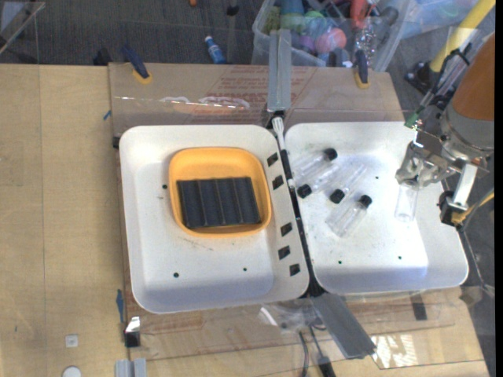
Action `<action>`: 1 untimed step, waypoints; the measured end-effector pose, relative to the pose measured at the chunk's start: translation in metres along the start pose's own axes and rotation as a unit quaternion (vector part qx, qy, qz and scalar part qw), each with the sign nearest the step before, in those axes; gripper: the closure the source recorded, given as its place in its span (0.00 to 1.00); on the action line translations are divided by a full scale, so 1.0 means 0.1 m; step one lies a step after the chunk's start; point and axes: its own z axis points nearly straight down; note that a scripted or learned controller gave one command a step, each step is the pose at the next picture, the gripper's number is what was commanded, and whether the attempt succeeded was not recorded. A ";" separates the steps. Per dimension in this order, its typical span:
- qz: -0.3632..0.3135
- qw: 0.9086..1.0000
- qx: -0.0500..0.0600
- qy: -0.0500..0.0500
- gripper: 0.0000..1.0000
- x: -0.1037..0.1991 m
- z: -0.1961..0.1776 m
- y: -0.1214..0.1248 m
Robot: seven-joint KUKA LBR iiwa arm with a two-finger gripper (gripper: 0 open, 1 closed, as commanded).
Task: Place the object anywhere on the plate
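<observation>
**Clear vials in the right bin, plate in the left**

Several clear vials with black caps (346, 203) lie scattered in the right bin (393, 265), pointing various ways. The orange plate (181, 167), bearing a dark ribbed block (218, 203), sits in the left bin (157, 273). The gripper (424, 171) hovers at the right; another vial (405, 203) seemingly hangs upright below it, and I cannot tell how the jaws stand.

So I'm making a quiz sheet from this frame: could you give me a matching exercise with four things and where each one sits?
Things:
1. orange plate
2. black ridged block
3. clear vials
4. gripper

Places:
A. lying loose in the right bin
B. on the plate
C. over the right bin's right side
D. in the left bin

Pairs: 1-D, 2-B, 3-A, 4-C
</observation>
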 end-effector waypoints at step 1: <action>-0.129 0.992 -0.002 0.001 1.00 0.27 -0.20 0.07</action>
